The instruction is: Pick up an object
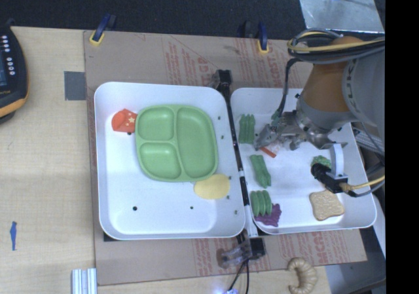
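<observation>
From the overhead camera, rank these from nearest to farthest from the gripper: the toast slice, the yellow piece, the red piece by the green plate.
Measured from the gripper, in the right bin:
1. Toast slice, same bin, near its lower right corner.
2. Yellow piece, left bin, just below the green plate.
3. Red piece, left bin, at the plate's far left side.

White bins: smooth glossy plastic. Green divided plate: matt plastic. Bench: pale wood-grain. Underlay board: printed cardboard.

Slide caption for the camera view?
KUKA arm's gripper low in the right bin by green pieces; green plate in left bin.
</observation>
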Controlling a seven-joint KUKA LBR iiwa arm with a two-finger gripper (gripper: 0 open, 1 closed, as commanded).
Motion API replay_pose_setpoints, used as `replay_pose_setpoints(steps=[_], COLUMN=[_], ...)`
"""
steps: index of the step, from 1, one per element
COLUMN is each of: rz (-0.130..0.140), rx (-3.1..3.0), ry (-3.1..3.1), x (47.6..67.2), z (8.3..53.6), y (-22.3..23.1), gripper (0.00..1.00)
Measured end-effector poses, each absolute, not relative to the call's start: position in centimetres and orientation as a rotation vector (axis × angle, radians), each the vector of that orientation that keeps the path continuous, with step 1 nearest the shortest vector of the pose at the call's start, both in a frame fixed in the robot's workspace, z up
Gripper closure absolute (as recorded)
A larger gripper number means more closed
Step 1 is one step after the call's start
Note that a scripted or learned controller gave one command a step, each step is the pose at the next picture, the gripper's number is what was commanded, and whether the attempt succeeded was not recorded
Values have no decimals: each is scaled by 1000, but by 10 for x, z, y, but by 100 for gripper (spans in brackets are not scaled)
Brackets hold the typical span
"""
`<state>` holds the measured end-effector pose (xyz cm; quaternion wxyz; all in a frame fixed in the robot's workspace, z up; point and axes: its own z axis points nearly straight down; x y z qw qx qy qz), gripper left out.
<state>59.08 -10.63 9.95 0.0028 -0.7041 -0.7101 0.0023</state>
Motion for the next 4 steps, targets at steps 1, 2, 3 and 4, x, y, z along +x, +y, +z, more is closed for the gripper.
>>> replay_pose_setpoints(steps=[1,2,3,4], rz=[-2,11,1,1], rx=[-2216,-2222,-2213,-2220], ry=[-2232,-2232,-2225,-2226], x=[660,625,560,592], z=[92,93,197,91], y=[-127,-98,-61,-96], gripper=[0,0,0,0])
